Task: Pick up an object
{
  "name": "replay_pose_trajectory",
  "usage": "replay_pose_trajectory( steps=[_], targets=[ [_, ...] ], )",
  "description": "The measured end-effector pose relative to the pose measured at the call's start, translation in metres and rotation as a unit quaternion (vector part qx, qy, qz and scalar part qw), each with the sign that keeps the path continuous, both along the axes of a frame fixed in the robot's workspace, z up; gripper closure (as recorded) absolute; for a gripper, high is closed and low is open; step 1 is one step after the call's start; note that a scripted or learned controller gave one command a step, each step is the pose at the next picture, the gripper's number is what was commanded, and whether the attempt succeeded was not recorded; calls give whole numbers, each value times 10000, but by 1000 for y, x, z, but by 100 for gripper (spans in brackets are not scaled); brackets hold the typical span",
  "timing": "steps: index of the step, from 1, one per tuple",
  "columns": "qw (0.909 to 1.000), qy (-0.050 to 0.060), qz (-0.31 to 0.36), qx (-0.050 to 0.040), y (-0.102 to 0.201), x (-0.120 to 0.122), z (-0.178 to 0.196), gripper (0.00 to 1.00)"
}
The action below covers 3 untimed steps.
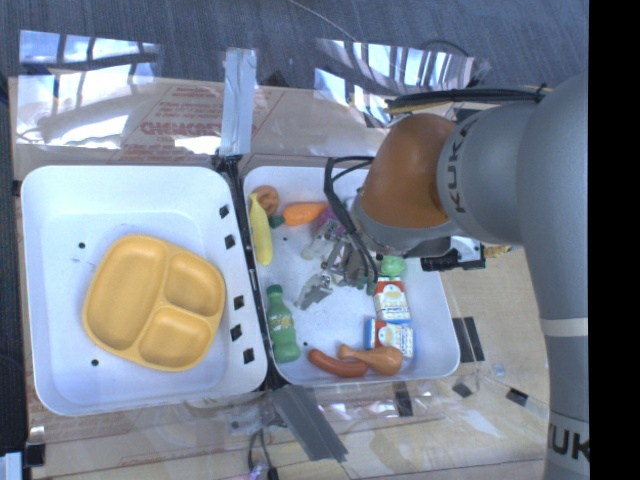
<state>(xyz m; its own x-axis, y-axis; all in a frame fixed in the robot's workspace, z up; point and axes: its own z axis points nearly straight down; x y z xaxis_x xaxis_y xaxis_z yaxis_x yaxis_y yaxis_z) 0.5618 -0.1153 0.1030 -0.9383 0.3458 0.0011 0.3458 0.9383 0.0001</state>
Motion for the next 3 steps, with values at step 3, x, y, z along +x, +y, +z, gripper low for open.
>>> replay_pose_trajectory(
  steps=[3],
  targets=[
    [10000,3,88,-1,11,-6,34,0]
  ],
)
